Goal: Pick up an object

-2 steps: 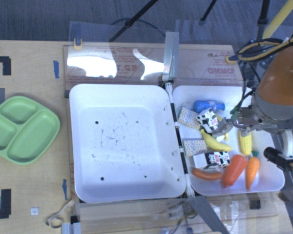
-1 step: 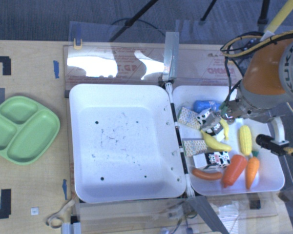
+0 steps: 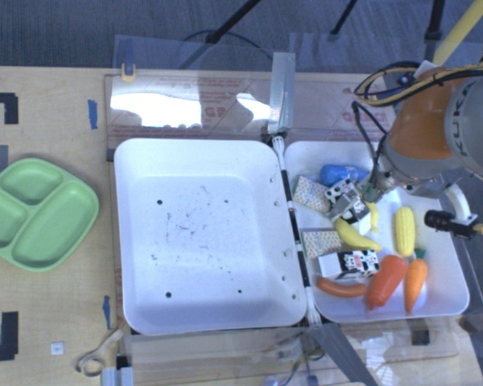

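camera view: gripper (image 3: 350, 202) low in the right bin (image 3: 451, 300) (among toys), finger state cannot tell.

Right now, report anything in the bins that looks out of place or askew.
All the objects crowd the right bin in a jumble: banana, corn, carrots and small boxes overlap at odd angles. Nothing looks spilled or broken.

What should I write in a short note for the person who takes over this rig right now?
Gripper: low in the right bin, among the toys; no object visibly between its fingers.
Things: banana, corn, two carrots, sausage and blue object all lie in the right bin.
Done: arm has reached the pile.
Left: grasp one object and lift it.
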`<state>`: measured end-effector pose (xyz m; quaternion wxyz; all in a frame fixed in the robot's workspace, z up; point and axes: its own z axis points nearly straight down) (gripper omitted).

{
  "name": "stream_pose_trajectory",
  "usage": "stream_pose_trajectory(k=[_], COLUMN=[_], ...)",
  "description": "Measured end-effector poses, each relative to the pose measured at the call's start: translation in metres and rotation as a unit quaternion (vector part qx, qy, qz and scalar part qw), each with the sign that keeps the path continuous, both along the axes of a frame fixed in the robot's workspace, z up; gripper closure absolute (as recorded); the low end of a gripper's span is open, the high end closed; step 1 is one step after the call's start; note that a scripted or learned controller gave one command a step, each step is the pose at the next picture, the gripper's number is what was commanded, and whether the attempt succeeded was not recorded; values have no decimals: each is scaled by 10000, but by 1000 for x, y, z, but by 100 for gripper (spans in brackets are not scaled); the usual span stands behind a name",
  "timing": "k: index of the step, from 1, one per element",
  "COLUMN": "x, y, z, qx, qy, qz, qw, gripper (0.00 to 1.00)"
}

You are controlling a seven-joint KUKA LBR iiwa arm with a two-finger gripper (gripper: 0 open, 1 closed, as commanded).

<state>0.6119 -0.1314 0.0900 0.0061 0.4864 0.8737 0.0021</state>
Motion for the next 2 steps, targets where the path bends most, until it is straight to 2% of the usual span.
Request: stream_pose_trajectory(k=[1,2], x=[5,-8], y=[-2,50], z=[22,95], qx=[-13,22], qy=[-77,46], qz=[1,-1620], qw=[10000,9868], gripper=[100,100])
